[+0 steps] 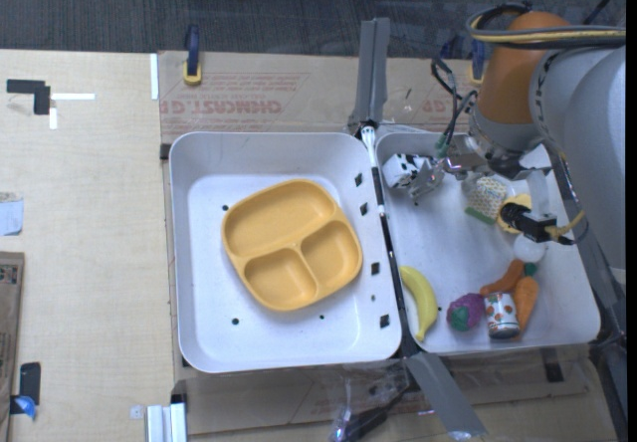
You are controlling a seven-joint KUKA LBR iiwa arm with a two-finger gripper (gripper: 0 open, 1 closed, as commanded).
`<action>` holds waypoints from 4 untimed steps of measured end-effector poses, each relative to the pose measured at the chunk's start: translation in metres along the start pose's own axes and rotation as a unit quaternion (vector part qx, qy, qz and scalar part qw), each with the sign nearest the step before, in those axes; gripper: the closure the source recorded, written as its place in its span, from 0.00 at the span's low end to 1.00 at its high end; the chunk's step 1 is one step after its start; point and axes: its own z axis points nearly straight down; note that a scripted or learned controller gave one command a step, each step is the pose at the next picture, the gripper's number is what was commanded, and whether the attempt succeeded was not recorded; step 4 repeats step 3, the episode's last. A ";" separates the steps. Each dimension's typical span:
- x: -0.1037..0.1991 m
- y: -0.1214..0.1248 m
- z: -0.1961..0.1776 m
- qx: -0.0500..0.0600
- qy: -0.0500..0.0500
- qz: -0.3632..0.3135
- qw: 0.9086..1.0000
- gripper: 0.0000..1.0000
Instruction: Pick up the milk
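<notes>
Milk, a small cow-patterned carton, lies at the right bin's far left corner, against the divider. Gripper sits low just beside it, touching or nearly so; whether it is spread or pinching, I cannot tell. The step looks like the reach into the grasp. Next, the carton must be squarely gripped, then lifted straight up, clear of the wall.

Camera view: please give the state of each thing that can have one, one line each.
Yellow divided plate: upright in the left bin, compartments bare.
Milk carton: lying in the right bin, far left corner.
Claw: low beside the milk carton.
Banana: lying along the right bin's left wall.
Can: standing upright.
Carrot: lying beside the can.
</notes>
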 end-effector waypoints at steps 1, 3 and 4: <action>0.001 -0.001 -0.003 0.003 0.001 0.000 1.000 1.00; 0.000 -0.001 -0.010 0.004 0.001 -0.001 1.000 1.00; 0.000 -0.001 -0.010 0.004 0.001 -0.001 1.000 1.00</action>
